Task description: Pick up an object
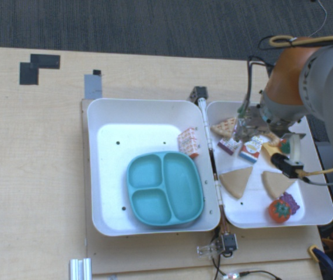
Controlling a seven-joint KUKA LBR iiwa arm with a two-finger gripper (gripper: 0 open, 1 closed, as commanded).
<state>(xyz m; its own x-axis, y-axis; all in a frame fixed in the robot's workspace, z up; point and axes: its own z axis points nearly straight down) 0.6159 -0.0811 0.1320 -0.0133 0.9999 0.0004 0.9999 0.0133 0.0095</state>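
1. Bench: pale wood, bearing two shallow white bins side by side.
2. Left bin: holds a teal tray with three compartments, lying toward 5 o'clock of the bin floor. A small red-and-white packet rests at 1 o'clock from the tray, just beside the bin's right wall.
3. Right bin: holds the loose objects. A tan wedge lies near the bin's centre; a second tan slice lies at 3 o'clock from it. A red fruit toy and a purple grape cluster touch at the bin's 5 o'clock corner. A pizza slice lies at 11 o'clock, with a dark bar and a red-white-blue carton just below it.
4. Arm: grey with an orange band, entering from 3 o'clock, over the right bin's upper half.
5. Gripper: low over the pizza slice and carton; whether it is released or clenched cannot be told, and no object is seen in its grasp.
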